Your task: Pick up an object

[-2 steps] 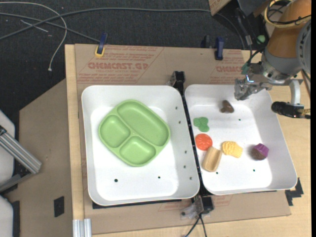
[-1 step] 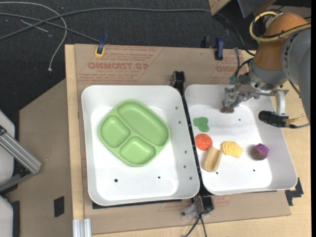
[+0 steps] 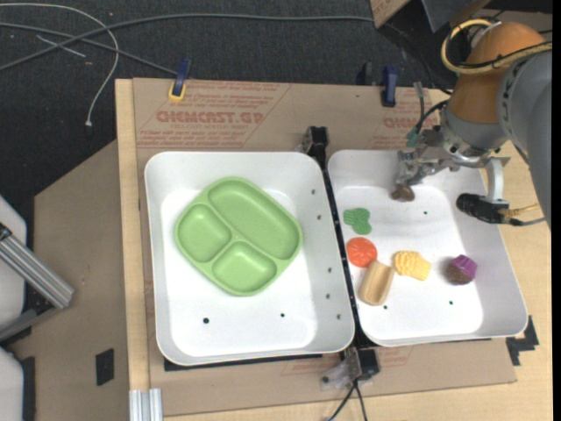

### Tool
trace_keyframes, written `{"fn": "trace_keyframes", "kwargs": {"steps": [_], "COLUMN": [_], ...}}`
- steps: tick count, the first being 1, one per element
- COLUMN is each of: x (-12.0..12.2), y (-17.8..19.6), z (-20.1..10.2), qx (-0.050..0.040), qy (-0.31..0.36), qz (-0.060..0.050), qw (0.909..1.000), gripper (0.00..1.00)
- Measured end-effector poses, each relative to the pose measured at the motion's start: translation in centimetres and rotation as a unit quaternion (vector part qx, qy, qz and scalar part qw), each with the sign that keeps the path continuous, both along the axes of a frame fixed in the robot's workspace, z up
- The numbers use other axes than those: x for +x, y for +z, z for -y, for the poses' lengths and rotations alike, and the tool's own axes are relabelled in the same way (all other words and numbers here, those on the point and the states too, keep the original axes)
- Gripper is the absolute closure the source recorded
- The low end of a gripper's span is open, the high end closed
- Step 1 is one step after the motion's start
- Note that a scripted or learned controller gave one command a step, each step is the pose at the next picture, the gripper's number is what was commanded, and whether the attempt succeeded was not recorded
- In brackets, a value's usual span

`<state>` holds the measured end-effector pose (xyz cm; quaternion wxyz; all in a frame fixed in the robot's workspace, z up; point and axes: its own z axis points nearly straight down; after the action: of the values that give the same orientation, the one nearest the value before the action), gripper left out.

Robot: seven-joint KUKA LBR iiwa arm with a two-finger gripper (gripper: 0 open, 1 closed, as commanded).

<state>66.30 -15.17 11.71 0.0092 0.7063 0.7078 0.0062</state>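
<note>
The pincer [image 3: 405,185] hangs low over the far part of the right bin [image 3: 491,310], its dark tip just above or touching the white floor there. Whether it is spread or pressed together cannot be told at this slant, and nothing can be made out within it. The grey arm [image 3: 526,95] with its orange band comes in from the right, over the bin's far right corner.

Five small things lie in the right bin, all nearer than the pincer. A green piece [image 3: 357,220] lies close to the bin's left wall, nearest the pincer. Just below it sits a red-orange ball [image 3: 361,252], and a tan cylinder [image 3: 377,282] leans just beside that, touching or nearly touching a yellow piece [image 3: 411,265]. A purple piece [image 3: 461,269] rests apart, toward the right wall.

The left bin [image 3: 175,323] holds a green tray [image 3: 237,234] with three compartments, lying flat near its middle. Both bins sit side by side on the cardboard-topped table [image 3: 263,112].
</note>
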Motion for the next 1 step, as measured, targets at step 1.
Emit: {"fn": "trace_keyframes", "kwargs": {"steps": [1], "x": [0.2], "y": [1.25], "z": [0.01], "qx": [-0.0006], "qy": [0.001], "qz": [0.003], "qw": [1.0], "gripper": [1.0]}}
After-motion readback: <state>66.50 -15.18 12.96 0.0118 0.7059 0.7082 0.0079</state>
